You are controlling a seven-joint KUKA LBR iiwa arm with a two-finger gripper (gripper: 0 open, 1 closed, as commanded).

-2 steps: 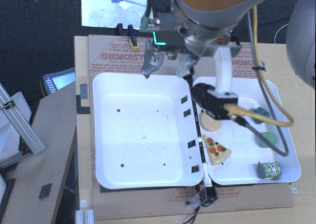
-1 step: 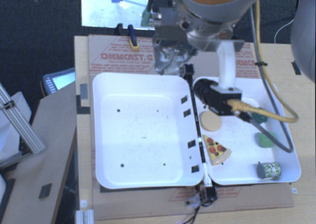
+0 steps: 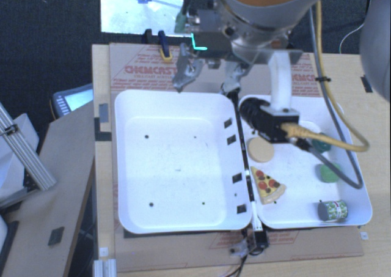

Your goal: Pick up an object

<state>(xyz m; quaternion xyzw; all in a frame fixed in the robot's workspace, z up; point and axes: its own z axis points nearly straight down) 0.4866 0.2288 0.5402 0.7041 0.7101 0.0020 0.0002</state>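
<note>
Since the task leaves the choice open, every candidate lies in the right bin [image 3: 360,208], while the left bin [image 3: 177,166] offers nothing to grasp. Above the far rim of the left bin, near the seam between the two, the jaws hang spread. One finger [image 3: 183,77] stands well apart from the other [image 3: 232,80], with nothing between them.

Just right of the seam lies a flat tan disc [image 3: 261,150], probably light and stiff. It sits so low that the fingers would likely scrape the floor to catch its edges. Near it, towards the front, is a toy pizza slice [image 3: 269,186], equally flat and probably light. Its crust end looks the thickest place to pinch. Farther right a green lump [image 3: 328,173] rises higher off the floor. It may be soft and should suit a hold across its middle. At the front right corner a small can [image 3: 333,210] lies on its side, apparently rigid, smooth and liable to roll. I would close across its round body, square to its axis, as the safest bet on this desk
</note>
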